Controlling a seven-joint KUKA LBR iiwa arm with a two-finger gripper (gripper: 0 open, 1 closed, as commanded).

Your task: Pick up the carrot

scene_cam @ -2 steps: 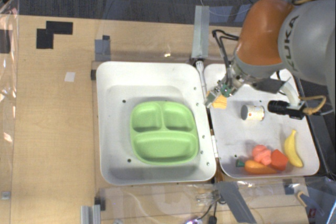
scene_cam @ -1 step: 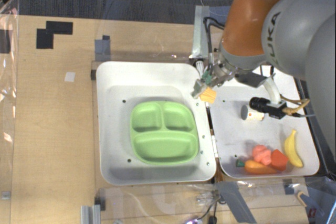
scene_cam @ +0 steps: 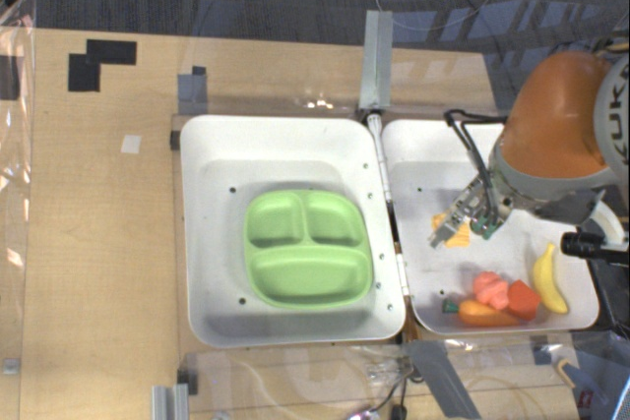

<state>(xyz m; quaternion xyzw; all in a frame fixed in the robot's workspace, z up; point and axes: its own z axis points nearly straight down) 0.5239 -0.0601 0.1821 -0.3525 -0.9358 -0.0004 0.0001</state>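
One carrot [scene_cam: 484, 313], one banana [scene_cam: 548, 278] and two red pieces [scene_cam: 504, 294] lie in the right bin [scene_cam: 423, 152]; one green plate [scene_cam: 306, 247] left. Whether the claw [scene_cam: 459, 229] grips anything, I cannot tell.

Green divided plate [scene_cam: 307, 246] in left bin [scene_cam: 212, 211]; banana [scene_cam: 548, 278], red and pink pieces in right bin [scene_cam: 418, 152].

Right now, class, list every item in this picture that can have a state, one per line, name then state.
Carrot: lying flat at the right bin's near edge, not gripped.
Banana: lying in the right bin, apart from the end effector.
Red and pink toy foods: resting against the carrot.
Green divided plate: flat in the left bin, nothing on it.
End effector: low over a small yellow piece; grip unclear.
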